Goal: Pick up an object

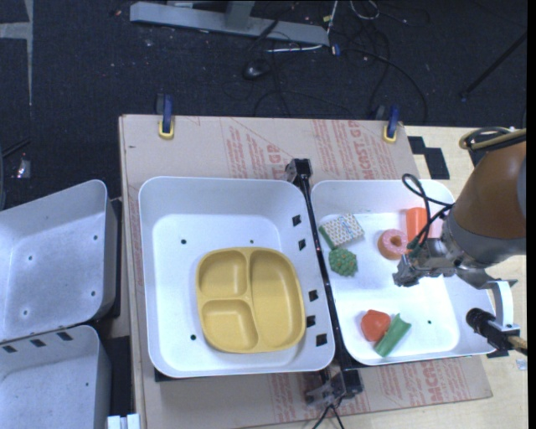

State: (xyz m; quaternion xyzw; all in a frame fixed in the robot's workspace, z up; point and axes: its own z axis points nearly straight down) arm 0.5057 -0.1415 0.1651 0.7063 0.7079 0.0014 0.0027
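This is a robotics lab or test cell. A board tabletop [218, 147] printed with red lettering is held by yellow clamps [167, 126] at its far edge. Two white bins [151, 276] sit side by side on it, fixed with black brackets. Loose cables [368, 59] trail over the dark speckled floor [67, 84] beyond, and a grey metal frame [226, 23] lies at the far side.

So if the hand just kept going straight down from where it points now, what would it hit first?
Probably bare floor of the right bin. The hand hangs just below the pink ring, though depth is hard to judge, so it might clip the ring's edge.
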